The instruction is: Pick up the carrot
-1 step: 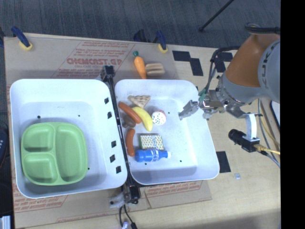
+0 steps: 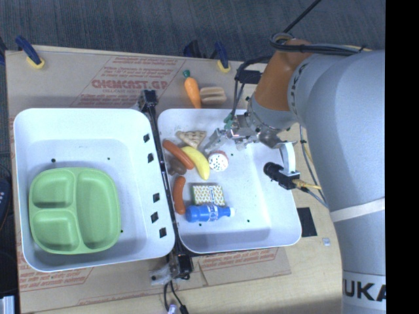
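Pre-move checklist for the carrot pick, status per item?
1. Target located: ok. The orange carrot with a green top lies on the cardboard bench top, outside the right white bin, just beyond its far rim.
2. Carrot free to lift: cannot tell. A tan bun-shaped toy sits right beside it; contact is unclear.
3. Hand over target: not ok. It is inside the right bin, near the bin's far side.
4. Hand empty: cannot tell.
5. Path to the carrot: ok. The bin rim is low and nothing tall stands between.
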### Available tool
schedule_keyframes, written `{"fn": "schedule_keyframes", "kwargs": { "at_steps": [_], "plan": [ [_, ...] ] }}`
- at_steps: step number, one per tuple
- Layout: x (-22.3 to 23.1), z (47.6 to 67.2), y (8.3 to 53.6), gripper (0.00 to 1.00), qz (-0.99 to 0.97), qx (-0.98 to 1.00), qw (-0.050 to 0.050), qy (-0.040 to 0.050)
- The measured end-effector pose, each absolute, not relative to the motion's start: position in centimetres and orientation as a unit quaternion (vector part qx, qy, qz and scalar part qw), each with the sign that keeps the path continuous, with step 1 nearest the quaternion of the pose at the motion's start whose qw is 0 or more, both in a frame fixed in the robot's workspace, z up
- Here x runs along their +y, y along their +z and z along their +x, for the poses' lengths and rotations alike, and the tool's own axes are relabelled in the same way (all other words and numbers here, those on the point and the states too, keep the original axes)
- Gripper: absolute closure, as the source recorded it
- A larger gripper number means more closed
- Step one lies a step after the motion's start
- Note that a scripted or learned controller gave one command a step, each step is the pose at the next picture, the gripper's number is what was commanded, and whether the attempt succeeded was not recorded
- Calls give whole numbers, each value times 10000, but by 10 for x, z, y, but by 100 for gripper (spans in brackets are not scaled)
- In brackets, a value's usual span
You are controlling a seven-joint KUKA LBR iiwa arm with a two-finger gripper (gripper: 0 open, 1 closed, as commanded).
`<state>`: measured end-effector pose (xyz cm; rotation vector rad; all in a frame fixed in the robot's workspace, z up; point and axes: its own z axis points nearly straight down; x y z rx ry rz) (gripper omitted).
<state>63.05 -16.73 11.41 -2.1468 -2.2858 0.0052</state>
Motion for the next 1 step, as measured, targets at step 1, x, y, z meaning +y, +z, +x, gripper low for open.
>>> {"fn": "schedule_keyframes", "kwargs": {
  "at_steps": [1],
  "plan": [
    [-176,657,218,0,-6165,-7873,-2,6]
  ]
}}
